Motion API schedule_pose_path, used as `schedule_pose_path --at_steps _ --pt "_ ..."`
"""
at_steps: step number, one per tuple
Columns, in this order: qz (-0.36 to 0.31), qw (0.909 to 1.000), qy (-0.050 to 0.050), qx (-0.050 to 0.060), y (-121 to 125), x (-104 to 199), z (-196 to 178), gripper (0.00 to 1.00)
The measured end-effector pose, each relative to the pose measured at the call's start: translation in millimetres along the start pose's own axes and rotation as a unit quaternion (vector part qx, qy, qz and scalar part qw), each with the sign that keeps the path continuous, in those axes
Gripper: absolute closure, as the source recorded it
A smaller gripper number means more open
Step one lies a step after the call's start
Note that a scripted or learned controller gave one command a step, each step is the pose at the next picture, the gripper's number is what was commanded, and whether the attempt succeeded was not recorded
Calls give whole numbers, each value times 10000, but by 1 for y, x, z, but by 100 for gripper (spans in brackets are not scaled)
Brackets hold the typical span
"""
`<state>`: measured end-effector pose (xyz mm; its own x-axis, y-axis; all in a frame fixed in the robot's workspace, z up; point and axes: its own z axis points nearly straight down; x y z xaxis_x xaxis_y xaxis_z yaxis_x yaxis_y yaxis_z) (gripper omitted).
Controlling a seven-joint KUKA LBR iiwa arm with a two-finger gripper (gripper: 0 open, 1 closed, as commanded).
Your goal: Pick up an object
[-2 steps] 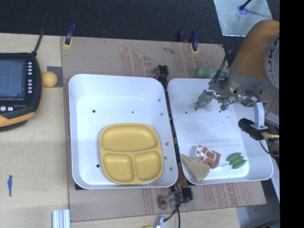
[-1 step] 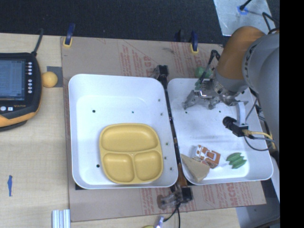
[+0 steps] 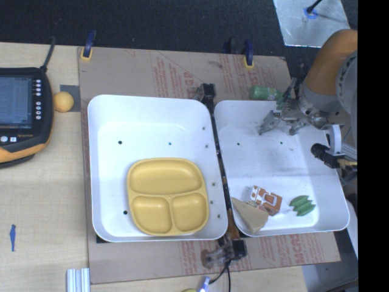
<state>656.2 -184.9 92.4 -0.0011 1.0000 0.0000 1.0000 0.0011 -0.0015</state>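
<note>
Objects: small box (image 3: 264,199), green piece (image 3: 302,205), tan wedge (image 3: 249,216) lie along right bin (image 3: 276,157) front edge. Gripper (image 3: 278,123) sits near back edge, fingers apart, nothing held. Risk: descent here closes on bare floor; wall proximity blocks fingers.

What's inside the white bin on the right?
Along the right bin's near edge: a tan wedge, a small orange-and-white packet, a green leafy piece. The packet's underside is hidden.

Grey arm (image 3: 340,72) entering from the right, orange band uppermost, jaws pointing left, spread apart, gripping nothing
</note>
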Motion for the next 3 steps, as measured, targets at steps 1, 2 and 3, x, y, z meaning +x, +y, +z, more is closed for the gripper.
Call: schedule_pose_path --at_steps 1,2,3 --pt "-10 10000 4 2 0 0 -11 100" --pt "-10 10000 6 -9 1 37 -78 100" --pt "-27 10000 1 4 0 150 -100 100"
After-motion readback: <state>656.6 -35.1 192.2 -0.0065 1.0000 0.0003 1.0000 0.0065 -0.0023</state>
